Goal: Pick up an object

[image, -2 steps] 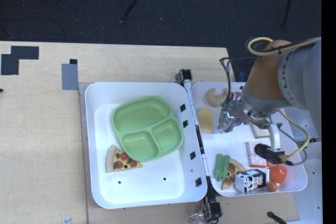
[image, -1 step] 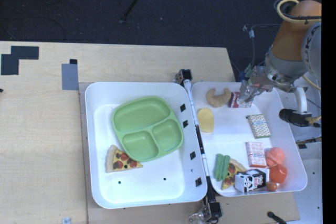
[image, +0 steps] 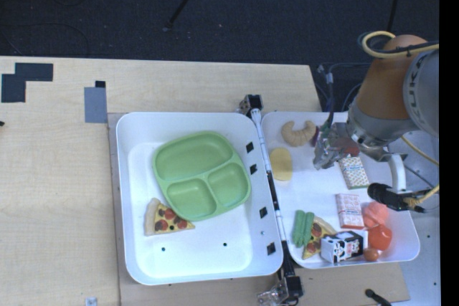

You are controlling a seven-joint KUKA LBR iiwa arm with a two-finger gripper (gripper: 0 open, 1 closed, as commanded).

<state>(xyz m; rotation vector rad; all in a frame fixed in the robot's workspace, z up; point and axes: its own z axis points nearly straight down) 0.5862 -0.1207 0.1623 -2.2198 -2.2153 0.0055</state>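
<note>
— Croissant [image: 298,132] sat at the far end of the right bin [image: 301,179], beyond the green beans [image: 302,227] and the yellow piece [image: 281,163]. Was it held?

— No. The gripper [image: 326,152] hung just right of the croissant; whether its claw was apart or together, I could not tell. Best centre over the pastry, then descend straight.

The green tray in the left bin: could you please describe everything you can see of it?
The green tray is pale green and looks like plastic, with rounded corners and three compartments: one large along the top and two smaller below. All compartments look bare. It lies flat but turned at an angle, in the upper middle of the left bin. A toy pizza slice lies just off its lower left corner, close to its edge.
</note>
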